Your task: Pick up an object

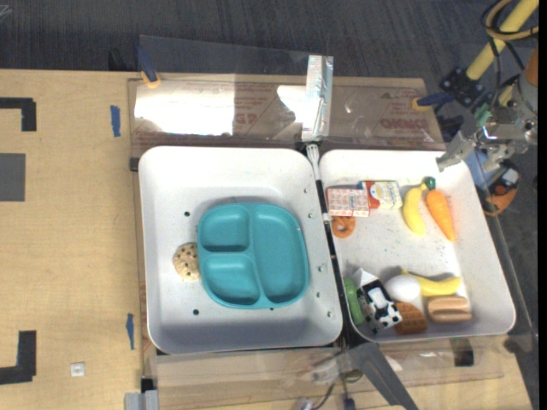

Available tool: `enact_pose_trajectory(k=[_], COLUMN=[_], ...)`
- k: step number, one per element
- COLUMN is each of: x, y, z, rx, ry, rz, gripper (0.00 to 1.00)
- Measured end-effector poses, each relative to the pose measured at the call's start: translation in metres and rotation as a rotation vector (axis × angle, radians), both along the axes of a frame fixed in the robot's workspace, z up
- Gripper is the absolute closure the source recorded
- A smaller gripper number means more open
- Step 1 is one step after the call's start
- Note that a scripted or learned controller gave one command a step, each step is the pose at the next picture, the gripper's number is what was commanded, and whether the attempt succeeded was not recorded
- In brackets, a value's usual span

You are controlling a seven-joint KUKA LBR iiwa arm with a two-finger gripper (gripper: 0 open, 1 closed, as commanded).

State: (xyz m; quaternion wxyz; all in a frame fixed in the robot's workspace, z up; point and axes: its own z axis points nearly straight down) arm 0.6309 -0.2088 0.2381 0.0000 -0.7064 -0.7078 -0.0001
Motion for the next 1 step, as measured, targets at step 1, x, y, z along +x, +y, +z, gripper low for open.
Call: enact_pose_trajectory(k=[1], x=[-0.0207], y=[-0.0054], z=[-0.1389], rx=[0.005], ry=[-0.010], rz=[0.262], gripper=[0.00])
